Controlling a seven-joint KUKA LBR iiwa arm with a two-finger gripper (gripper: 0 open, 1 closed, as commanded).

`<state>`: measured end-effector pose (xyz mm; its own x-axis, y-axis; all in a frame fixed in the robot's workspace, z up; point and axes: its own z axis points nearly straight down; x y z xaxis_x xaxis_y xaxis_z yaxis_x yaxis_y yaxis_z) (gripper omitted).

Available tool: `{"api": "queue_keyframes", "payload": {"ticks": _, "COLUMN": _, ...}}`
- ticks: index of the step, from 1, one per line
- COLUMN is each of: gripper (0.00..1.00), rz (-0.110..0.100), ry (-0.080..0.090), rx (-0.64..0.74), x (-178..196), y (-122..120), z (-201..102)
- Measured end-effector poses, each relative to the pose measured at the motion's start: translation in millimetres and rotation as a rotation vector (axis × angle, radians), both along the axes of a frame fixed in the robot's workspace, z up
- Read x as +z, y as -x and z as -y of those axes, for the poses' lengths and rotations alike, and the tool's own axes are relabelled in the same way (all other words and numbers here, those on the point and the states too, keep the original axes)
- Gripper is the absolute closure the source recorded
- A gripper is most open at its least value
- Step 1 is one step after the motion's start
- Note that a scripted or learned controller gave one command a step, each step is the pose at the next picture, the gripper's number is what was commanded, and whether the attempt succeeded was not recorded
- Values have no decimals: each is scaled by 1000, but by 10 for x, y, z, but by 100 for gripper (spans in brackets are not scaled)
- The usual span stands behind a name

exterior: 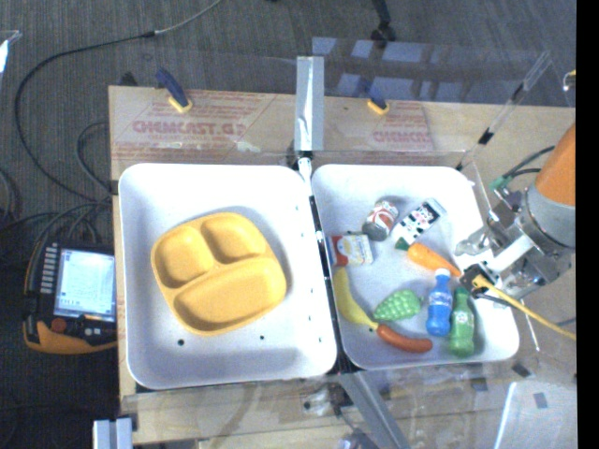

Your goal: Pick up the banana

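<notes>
The banana (pixel 347 296) lies lengthwise along the left wall of the right bin (pixel 449 178), slightly curved, with its lower end beside a red chili pepper (pixel 405 340). Nothing covers it. My gripper (pixel 493 253) hangs over the right edge of the same bin, well to the right of the banana and above the carrot's end and the bottles. I see nothing held in it.
The right bin also holds a small packet (pixel 354 249), a can (pixel 381 219), a black-and-white carton (pixel 417 218), a carrot (pixel 431 257), a green bumpy fruit (pixel 398 305), a blue bottle (pixel 439 304) and a green bottle (pixel 461 322). A yellow divided plate (pixel 219 271) lies in the left bin (pixel 140 195).
</notes>
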<state>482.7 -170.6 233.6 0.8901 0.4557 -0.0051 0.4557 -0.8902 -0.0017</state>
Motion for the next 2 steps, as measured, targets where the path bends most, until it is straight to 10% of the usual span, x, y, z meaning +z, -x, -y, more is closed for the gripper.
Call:
{"api": "queue_keyframes", "payload": {"ticks": 1, "gripper": 0, "rz": -3, "ry": -4, "rx": 19, "x": -1160, "y": 10, "z": -539}}
{"api": "queue_keyframes", "payload": {"ticks": 2, "gripper": 100, "rz": -8, "ry": -8, "rx": 18, "x": -1087, "y": 22, "z": -544}}
